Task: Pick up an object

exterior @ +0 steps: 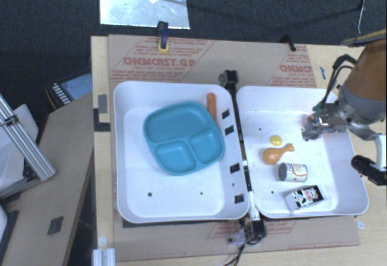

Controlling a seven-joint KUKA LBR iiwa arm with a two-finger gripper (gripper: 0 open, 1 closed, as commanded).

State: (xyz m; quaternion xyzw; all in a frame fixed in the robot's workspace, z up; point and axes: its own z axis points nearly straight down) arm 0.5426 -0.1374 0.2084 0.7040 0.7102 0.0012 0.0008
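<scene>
drumstick points its thin end right, toward hand, whose grip i cannot tell.

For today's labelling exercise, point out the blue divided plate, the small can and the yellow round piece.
blue divided plate (158,124): camera view, on its large upper compartment.
small can (294,171): camera view, on its labelled side.
yellow round piece (276,139): camera view, on its top middle.

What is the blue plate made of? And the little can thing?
The blue plate looks like plastic: one even turquoise colour, smooth, with three moulded compartments and soft rounded edges. The little can may be metal or a plastic toy; it has a dark end and a pale printed label around it, too small to tell for sure.
</scene>
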